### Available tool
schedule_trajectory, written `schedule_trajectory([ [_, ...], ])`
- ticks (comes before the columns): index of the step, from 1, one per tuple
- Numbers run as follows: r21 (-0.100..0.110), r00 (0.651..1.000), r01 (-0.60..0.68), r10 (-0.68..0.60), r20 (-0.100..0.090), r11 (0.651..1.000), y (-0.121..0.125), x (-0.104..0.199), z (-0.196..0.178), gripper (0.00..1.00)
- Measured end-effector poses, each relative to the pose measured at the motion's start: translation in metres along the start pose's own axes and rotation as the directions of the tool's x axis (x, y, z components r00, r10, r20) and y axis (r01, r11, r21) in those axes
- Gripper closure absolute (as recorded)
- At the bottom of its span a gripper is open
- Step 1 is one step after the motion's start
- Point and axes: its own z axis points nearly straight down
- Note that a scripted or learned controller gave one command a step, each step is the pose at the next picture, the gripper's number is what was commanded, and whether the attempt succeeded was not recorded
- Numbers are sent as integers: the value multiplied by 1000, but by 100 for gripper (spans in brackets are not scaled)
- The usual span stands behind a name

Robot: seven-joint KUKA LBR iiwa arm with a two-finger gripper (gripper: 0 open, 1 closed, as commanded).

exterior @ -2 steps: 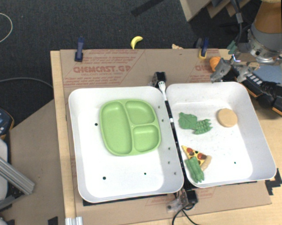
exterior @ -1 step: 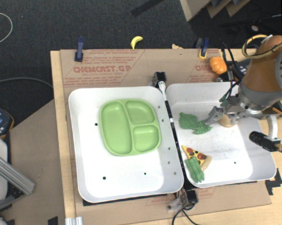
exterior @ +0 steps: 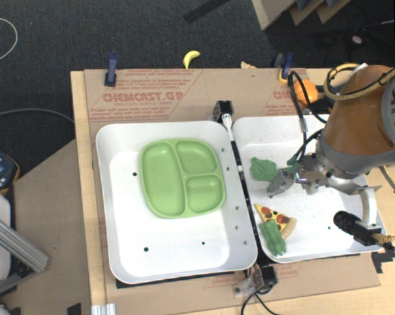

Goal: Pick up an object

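Right bin [exterior: 319,249]: hand [exterior: 281,180] beside green toy [exterior: 263,168].
Hand hovering just right of the toy, almost touching; finger opening cannot be told.

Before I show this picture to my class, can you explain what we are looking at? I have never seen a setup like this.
One camera looks down at a slant on a bench. The grey and orange robot arm reaches in from the right, its gripper over the right bin. That bin holds a green toy, a pizza slice toy and a second green piece. The left bin holds a green divided plate. Nothing is seen between the gripper's fingers.
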Motion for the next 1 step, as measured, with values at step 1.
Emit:
schedule_trajectory([
  [1, 5, 1000, -11, 11, 4, 1000, -25, -30, 70, 0],
])
